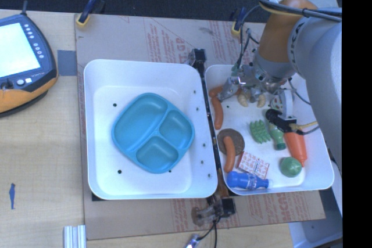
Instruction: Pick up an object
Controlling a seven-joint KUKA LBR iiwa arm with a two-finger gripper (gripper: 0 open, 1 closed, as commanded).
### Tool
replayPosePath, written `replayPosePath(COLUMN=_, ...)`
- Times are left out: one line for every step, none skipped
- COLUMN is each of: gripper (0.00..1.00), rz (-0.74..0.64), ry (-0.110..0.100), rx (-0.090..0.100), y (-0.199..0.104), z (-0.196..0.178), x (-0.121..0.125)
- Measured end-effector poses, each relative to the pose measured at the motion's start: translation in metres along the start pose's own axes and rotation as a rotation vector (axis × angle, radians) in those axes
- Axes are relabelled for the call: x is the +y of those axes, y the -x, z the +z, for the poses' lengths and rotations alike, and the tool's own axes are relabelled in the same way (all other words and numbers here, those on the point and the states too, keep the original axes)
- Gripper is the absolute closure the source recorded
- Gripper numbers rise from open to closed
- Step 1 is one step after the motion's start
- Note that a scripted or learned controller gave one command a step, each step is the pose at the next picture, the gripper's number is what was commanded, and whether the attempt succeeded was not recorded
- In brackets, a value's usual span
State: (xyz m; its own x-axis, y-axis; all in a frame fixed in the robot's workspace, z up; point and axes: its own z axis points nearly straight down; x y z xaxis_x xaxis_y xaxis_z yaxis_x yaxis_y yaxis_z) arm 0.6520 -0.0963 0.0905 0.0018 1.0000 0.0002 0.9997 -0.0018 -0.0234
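Note:
My gripper (251,89) hangs low over the far end of the right bin (325,180), with the arm's orange band just above it. Small beige pieces (244,99) lie right under the gripper. An orange sausage (217,111) lies to its left along the bin wall. Nearer the front are a green spiky toy (261,130), a carrot (296,147), a green ball (290,166), a red-and-white packet (254,164), a blue bottle (246,181) and a second sausage (231,152) across a brown disc (237,137). I see nothing held by the gripper.
The left bin (93,125) holds a blue divided plate (153,132). A teach pendant (23,64) rests on the bench at far left. Clamps (87,13) hold the board's corners.

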Motion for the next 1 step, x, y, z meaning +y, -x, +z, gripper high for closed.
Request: replayPosePath(gripper=0.00, rz=0.000, ry=0.000, rx=0.000, y=-0.0005, z=0.0000, x=0.0000)
